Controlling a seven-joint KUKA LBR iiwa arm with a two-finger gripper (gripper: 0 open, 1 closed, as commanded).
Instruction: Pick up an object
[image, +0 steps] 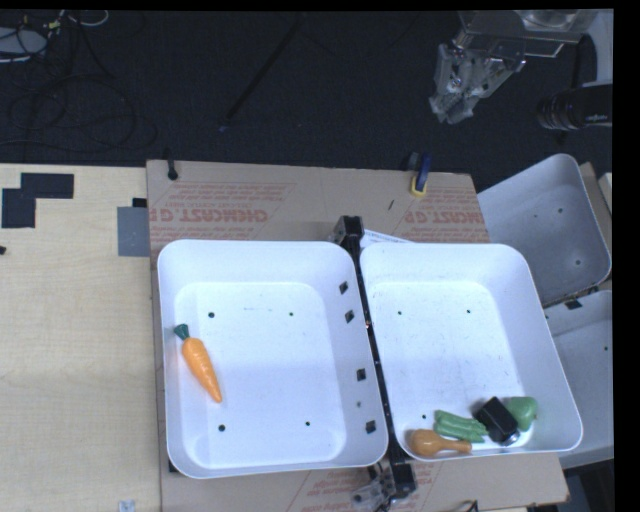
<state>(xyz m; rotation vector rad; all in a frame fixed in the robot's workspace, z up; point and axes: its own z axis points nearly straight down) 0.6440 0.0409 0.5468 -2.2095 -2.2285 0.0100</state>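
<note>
An orange carrot (201, 367) with a green top lies near the left wall of the left bin (255, 258). In the near right corner of the right bin (450, 258) several small objects sit close together: a green pea pod (459, 426), a black block (497, 419), a green piece (522, 408) and an orange-tan pear-shaped toy (437, 443). My gripper (457, 88) hangs high above the back of the bench, beyond the right bin, with nothing seen between its fingers.
The bins stand on a cardboard sheet (300, 205) held by a blue-yellow clamp (421, 174) at the back. A black divider with clips (362, 340) runs between the bins. A grey metal panel (550, 225) lies to the right.
</note>
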